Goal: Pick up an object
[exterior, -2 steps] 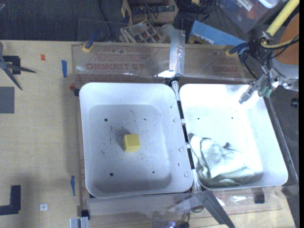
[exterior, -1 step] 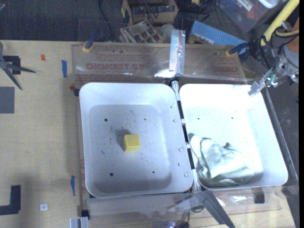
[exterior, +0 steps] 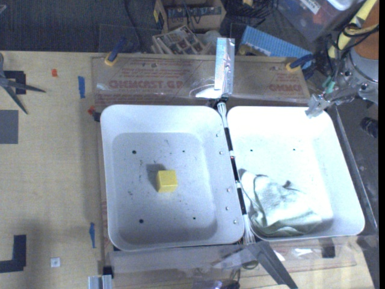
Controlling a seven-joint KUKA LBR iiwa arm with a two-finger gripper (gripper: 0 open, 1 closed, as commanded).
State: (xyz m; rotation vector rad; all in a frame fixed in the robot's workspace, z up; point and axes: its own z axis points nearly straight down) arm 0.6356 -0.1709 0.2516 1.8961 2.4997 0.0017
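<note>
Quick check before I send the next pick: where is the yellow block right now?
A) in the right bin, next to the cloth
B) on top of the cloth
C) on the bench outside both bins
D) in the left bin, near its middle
D: the yellow block lies on the floor of the left bin, near its middle, while the cloth lies in the right bin, well apart from it.

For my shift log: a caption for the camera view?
Yellow block in left bin; crumpled cloth in right bin.
</note>
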